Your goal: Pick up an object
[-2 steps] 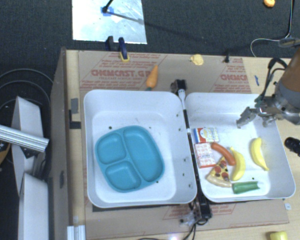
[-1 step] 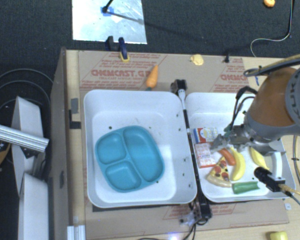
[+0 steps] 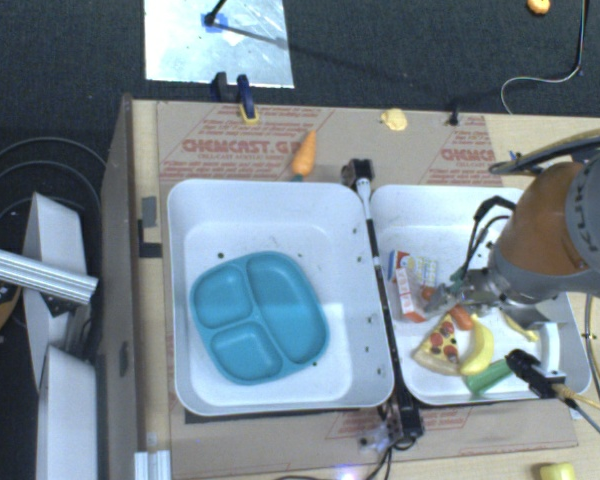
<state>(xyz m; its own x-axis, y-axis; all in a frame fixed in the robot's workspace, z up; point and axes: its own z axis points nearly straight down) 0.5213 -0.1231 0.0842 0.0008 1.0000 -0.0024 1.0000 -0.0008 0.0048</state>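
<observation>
1. KUKA arm (image 3: 550,233) reaches in from the right w/ its gripper (image 3: 460,290) low over the right bin (image 3: 420,203), prob. so it can try for one of the toys bunched there.
2. Possible pick targets all lie in that bin: pizza slice (image 3: 438,348), banana (image 3: 477,349), green piece (image 3: 486,376) and a red-white packet (image 3: 408,286), crowded toward the near edge.
3. Left bin (image 3: 210,218) holds a blue divided tray (image 3: 258,316), well apart from the gripper.
4. Orange carrot-like toy (image 3: 303,154) lies on the cardboard behind the bins, likely out of play.
5. Gripper tip is dark and blurred against the clutter; can't tell if it's released, clenched or grasping anything.
6. Wrist bulk hides the bin's right side; small red item beside the tip is too unclear to name.
</observation>
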